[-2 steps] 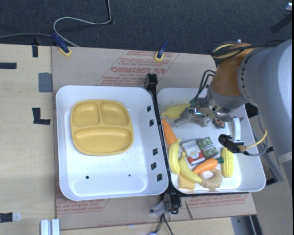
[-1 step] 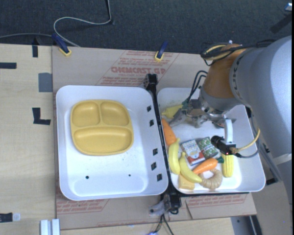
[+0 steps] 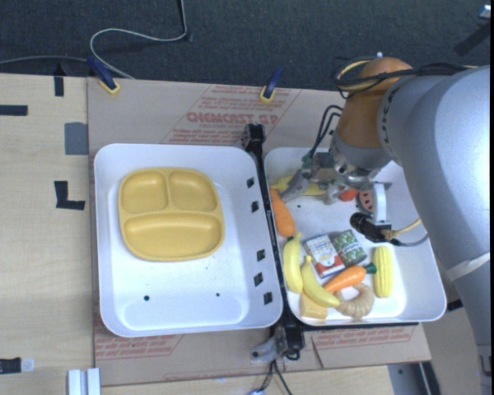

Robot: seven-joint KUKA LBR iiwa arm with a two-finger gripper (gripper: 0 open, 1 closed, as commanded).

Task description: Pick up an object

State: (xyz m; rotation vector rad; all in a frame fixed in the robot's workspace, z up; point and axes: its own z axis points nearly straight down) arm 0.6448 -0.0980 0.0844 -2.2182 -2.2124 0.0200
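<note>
My gripper point(image 3: 306, 181) hangs low over the far left part of the right bin point(image 3: 420, 295), under the orange-banded wrist point(image 3: 364, 122). A bit of a yellow object point(image 3: 313, 191) peeks out right beneath it, and an orange carrot point(image 3: 283, 217) lies just in front of it by the bin's left wall. Further forward lie a banana point(image 3: 298, 271), a small white box point(image 3: 323, 253), a green packet point(image 3: 347, 243), a second carrot point(image 3: 346, 279), a corn cob point(image 3: 383, 270) and a tan ring point(image 3: 359, 304). I see nothing lifted off the bin floor.
The left bin point(image 3: 181, 303) holds a yellow divided plate point(image 3: 171, 214). A black divider point(image 3: 262, 220) with clips runs between the bins. A red item point(image 3: 367, 197) lies beside the wrist. The bulky grey arm point(image 3: 445, 163) covers the right bin's far right side.
</note>
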